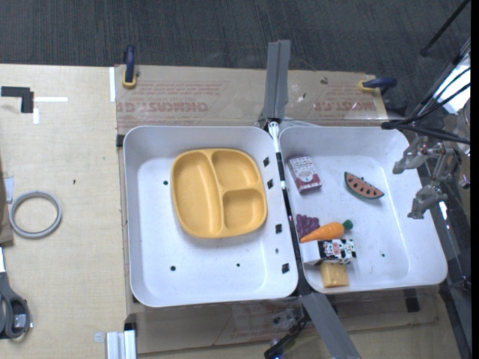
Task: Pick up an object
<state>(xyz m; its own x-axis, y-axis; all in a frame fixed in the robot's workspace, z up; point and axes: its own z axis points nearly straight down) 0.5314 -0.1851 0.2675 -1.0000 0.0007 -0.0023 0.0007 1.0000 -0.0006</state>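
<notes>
Scissors [12,314] lie at the nearest left corner of the pale wooden tabletop [60,140], with a grey tape roll [34,214] a little beyond them.

Two shallow white bins sit side by side. In the right bin [389,268], the candidate objects cluster along the left wall. Nearest the camera is a yellow cracker-like square [334,275], and a black-and-white cow-print carton [339,250] touches its far edge. Just beyond that, an orange toy carrot [322,232] lies tilted, its green top pointing right, with a bunch of purple grapes [307,222] tucked against its far side.

Farther back in the same bin are a small red-and-white box [304,175] near the left wall and a toy watermelon slice [364,186], which lies well apart from the others toward the middle.

The left bin [150,260] holds a yellow divided plate [219,193] (three compartments, right side up).

At the right bin's right rim, the robot's jaws reach in from the side; they stand apart with nothing between them, clear of every toy.

Beyond the bins, a brown cardboard sheet [194,99] is pinned to the tabletop by a blue-handled clamp [129,66] at its left corner and a second clamp [378,84] at its right. Dark carpet [224,13] lies farthest back.
</notes>
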